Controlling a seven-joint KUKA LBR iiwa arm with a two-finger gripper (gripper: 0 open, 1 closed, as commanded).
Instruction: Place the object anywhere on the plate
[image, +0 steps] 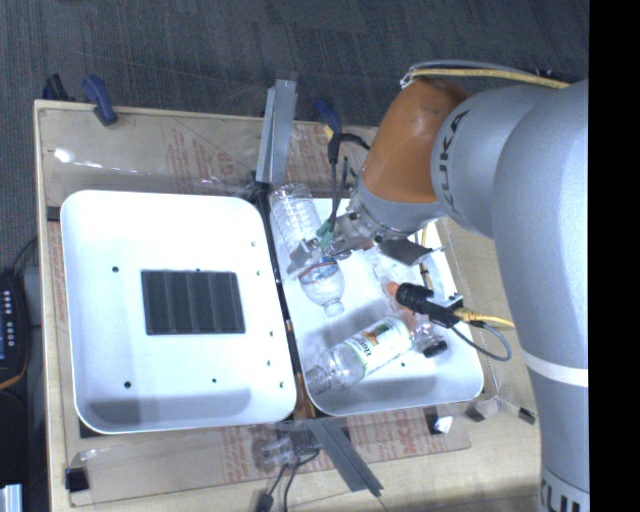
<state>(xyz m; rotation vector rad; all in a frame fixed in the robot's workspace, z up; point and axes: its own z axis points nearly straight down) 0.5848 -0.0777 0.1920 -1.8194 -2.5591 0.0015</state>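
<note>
A dark grey ribbed plate (192, 301) lies flat in the middle of the left white bin (90, 230). In the right bin (455, 375), a clear plastic bottle (296, 215) lies along the left wall, running from the far corner toward the middle. My gripper (322, 250) is low over the middle of this bottle, touching or nearly touching it. A second clear bottle with a green and white label (368, 350) lies slantwise near the front of the same bin, apart from the gripper.
The grey arm with its orange band (420, 130) covers the right side of the right bin. A grey divider bar (276, 125) runs between the bins at the back. Blue clamps (98, 98) hold the bench's far edge.
</note>
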